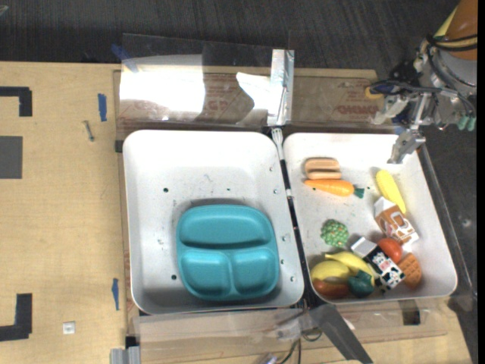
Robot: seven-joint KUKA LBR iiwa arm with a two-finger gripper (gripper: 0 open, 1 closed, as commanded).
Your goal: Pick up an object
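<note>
Sitting on the worktop (53, 226), two white bins side by side. Left bin (151, 165) well left of the tool, holds a teal divided tray (226, 250). Right bin (432, 279) lies below and left of the tool, full of toy food. Arm (455, 44) comes in at upper right, orange band at the top corner. Tool (404, 144) hangs at the right bin's top right corner, one finger visible pointing down toward the rim; jaw spacing can't be told, nothing seen between the fingers. Closest item: yellow corn (390, 189), just below the tool. Hot dog (321, 167) and carrot (330, 187) to the tool's left, touching each other. Orange-and-white carton (396, 222) below the corn. Broccoli (333, 233) lower left of the tool. Farthest down, a crowded pile at the bin's bottom edge: banana (345, 263), tomato (391, 247), black-and-white block (386, 268), red apple (331, 284), all touching or overlapping.
</note>
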